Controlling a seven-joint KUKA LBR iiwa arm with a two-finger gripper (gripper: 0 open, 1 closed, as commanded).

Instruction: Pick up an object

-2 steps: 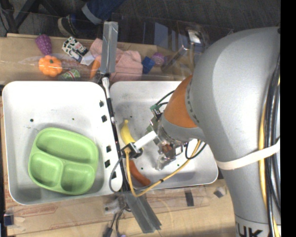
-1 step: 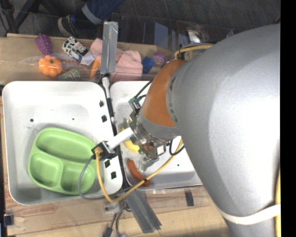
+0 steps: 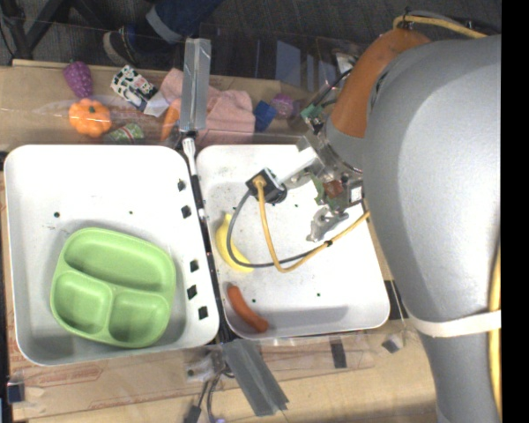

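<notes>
Claw (image 3: 322,226) partly hidden by arm; banana (image 3: 222,236) half under cables.

This is a robotics lab, set up for grasping trials. A large grey arm (image 3: 441,192) with an orange band and loose yellow and black cables (image 3: 273,236) reaches over a wooden bench (image 3: 35,95) carrying two shallow white bins (image 3: 18,236) clipped together side by side. Left of the hand (image 3: 322,223) lie toy foods, a banana (image 3: 222,236) and a sausage (image 3: 245,309); further left sits a green plastic tray (image 3: 115,285). Beyond the bins are spare toys, a small pumpkin (image 3: 90,117) among them, and office chair legs (image 3: 62,7) on dark carpet.
</notes>
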